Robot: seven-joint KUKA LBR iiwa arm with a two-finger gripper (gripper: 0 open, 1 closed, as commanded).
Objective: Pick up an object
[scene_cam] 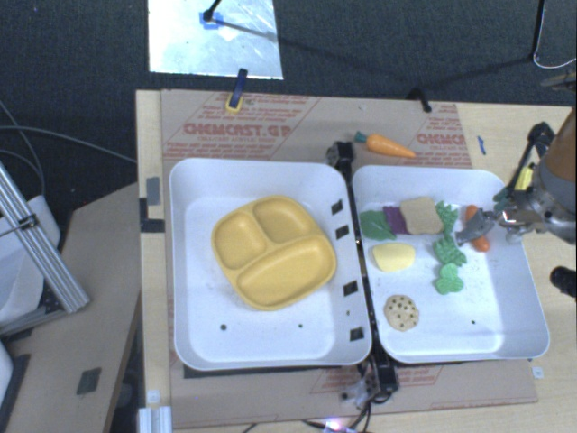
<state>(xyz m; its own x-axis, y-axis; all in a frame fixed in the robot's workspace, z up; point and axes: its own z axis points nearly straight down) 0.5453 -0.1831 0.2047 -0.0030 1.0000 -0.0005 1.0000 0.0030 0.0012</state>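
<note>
The right bin (509, 327) holds several toy foods. They are a tan bread slice (419, 215), a purple piece (395, 217), a green leaf (376, 225), a yellow wedge (394, 257), a chip cookie (401, 311), a frilly green piece (448, 244) and a small green floret (449, 283). My gripper (471, 233) is low at this bin's right side, its tip just right of the frilly green piece. An orange-red piece (484, 244) lies right against the tip, partly hidden by it. Whether it is held cannot be seen.
A yellow divided plate (273, 251) sits in the left bin (203, 327). An orange carrot (386, 145) lies on the cardboard behind the bins. A black clip ridge (356, 269) runs between the two bins. The arm's wrist (550, 197) hangs over the right rim.
</note>
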